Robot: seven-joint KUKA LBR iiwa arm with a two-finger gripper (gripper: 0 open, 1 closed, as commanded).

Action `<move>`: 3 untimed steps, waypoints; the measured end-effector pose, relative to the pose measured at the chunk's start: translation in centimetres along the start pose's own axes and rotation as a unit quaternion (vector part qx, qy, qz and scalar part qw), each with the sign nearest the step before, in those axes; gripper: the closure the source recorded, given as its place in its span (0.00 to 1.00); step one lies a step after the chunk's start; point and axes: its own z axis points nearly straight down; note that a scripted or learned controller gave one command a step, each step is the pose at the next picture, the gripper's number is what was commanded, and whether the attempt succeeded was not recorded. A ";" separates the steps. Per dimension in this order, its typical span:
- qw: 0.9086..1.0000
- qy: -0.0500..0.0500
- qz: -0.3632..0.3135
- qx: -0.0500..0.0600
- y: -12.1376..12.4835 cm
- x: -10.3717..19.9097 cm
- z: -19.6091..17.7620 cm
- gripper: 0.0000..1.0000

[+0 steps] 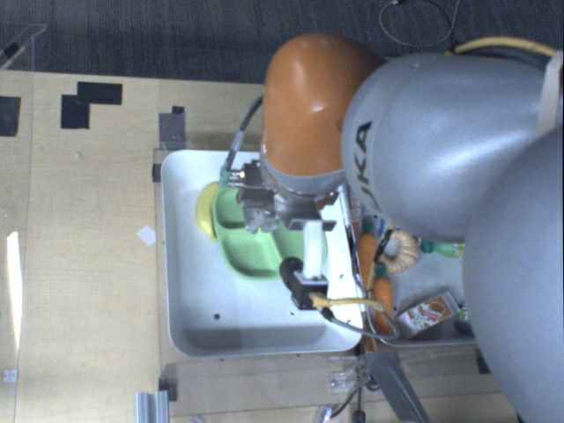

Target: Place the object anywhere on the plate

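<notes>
Arm reaches over the left white bin (189, 324), orange band above the wrist. Hand (264, 223) sits low over the green plate (256, 254); whether it is spread or pressed together cannot be told, the wrist hides it. A yellow object (206, 211) lies at the plate's left edge, touching it. Right bin (441, 342) holds a carrot (367, 256) and a small carton (427, 313).

Lighting: even, moderately bright, from overhead. Soft highlights on the orange band (308, 95) and grey arm (458, 139); a bright glare streak on the bench (79, 263) at left. Diffuse shadow under the wrist inside the left bin (189, 324). Overall focus soft; fine detail slightly blurred.
</notes>
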 end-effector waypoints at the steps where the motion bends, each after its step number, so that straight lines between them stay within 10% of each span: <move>1: 0.989 0.000 -0.148 0.000 4.1 2.2 4.6 1.00; 2: 0.989 0.000 -0.148 0.000 4.1 2.2 4.6 0.00; 3: 0.989 0.001 -0.148 -0.001 4.2 2.3 3.4 1.00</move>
